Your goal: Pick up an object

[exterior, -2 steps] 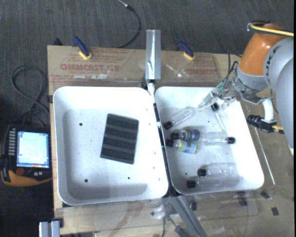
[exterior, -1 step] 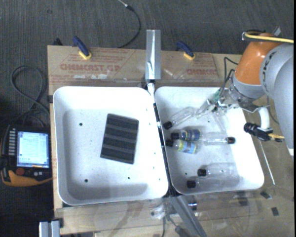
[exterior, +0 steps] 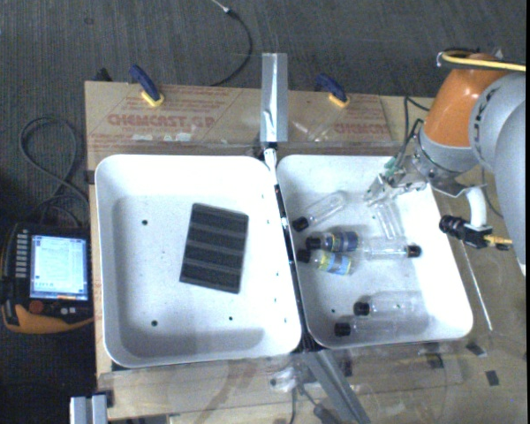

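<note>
From the overhead camera view the gripper (exterior: 390,184), its opening too blurred to tell, hovers at the right bin's (exterior: 455,321) far right corner, the nearest clear vial (exterior: 389,222) lying just below it with its long axis running towards the camera, while the board behind reads CHEMCAST (exterior: 159,120)

You see clear plastic bottles (exterior: 364,246) with black caps lying scattered on their sides in the right bin (exterior: 442,321).
</note>
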Tool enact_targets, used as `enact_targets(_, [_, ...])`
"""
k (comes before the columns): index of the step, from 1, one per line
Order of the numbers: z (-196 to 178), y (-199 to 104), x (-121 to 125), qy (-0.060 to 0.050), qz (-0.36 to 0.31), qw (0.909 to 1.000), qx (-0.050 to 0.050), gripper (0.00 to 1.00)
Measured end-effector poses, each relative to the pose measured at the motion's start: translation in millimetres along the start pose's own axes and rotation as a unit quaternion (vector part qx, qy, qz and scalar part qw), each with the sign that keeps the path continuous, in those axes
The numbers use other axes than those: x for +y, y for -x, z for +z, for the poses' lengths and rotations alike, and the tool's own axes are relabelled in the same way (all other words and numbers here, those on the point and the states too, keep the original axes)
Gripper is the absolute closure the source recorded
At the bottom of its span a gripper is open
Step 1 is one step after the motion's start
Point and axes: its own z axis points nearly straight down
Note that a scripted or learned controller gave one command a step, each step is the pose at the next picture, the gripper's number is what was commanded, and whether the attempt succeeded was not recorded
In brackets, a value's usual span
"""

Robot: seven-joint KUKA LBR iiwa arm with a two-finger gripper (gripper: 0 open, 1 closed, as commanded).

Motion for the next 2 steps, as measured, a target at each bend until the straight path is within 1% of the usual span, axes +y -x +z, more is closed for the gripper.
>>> enact_targets(1, [0.0,-0.1,0.0,0.0,0.0,1.0,0.0,0.0])
enact_targets(2, [-9.3,-0.8,0.7,0.001,0.0,1.0,0.0,1.0])
